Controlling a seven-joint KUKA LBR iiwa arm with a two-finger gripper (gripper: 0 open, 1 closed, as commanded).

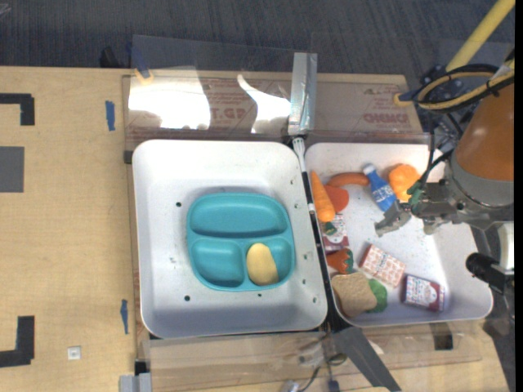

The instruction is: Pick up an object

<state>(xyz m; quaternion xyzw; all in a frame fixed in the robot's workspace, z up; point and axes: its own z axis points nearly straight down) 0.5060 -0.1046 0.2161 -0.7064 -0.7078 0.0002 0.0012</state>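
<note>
Two white bins sit side by side on the bench, and the gripper (391,219) hangs over the right bin (470,288), reaching in from the right below the arm's orange band (490,141). Its grey fingers (384,224) point left and a little down the view; whether they are apart or together I cannot tell from this angle, and nothing shows between them.

Just up the view from the gripper lies a small blue-and-white bottle (378,188), with an orange fruit (402,179) right beside it on the arm's side. Left of the bottle a red-orange sausage shape (346,180) curves along the bin's far part. Further left of the gripper, against the wall between the bins, lies a carrot (320,199), with a small red-and-white packet (334,233) and a red piece (340,260) below it.

Just below the gripper sits a pink checked packet (382,265). Lower right of that lies a dark red carton (423,292). Lower left are a slice of bread (353,292) and a green piece (377,292) touching it.

Well left of the gripper, the left bin (163,219) holds a teal divided tray (233,215). A yellow potato-like object (261,264) rests in the tray's lower right compartment.
</note>
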